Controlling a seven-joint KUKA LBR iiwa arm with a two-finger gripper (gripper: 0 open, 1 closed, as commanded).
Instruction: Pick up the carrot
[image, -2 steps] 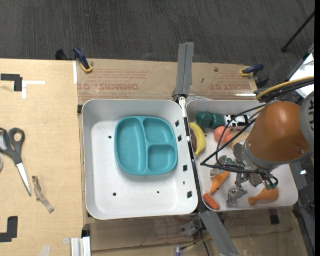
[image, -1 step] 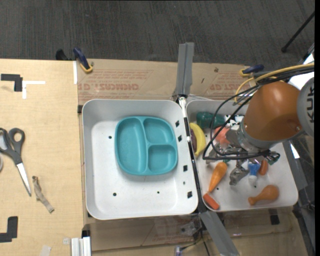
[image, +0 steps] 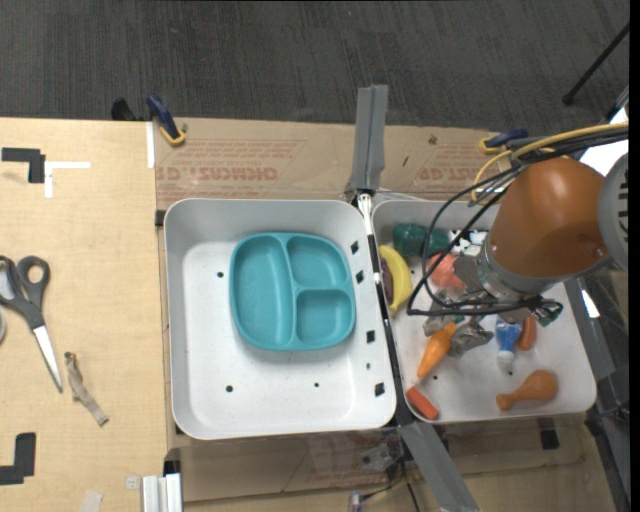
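Note:
The carrot (image: 434, 354) is orange and lies tilted near the left side of the right bin (image: 575, 400), its thick end pointing up and to the right. My gripper (image: 468, 336) hangs low over the bin, right beside the carrot's upper end and seemingly touching it. The arm's orange band (image: 548, 220) and black cables cover the wrist and much of the bin's middle.
Around the carrot lie a yellow banana (image: 397, 277), a green item (image: 411, 238), a red piece (image: 422, 403), a tan drumstick (image: 528, 390) and a small white bottle (image: 507, 341). The left bin (image: 190, 380) holds a teal divided plate (image: 293, 290). Scissors (image: 30, 300) rest on the bench at far left.

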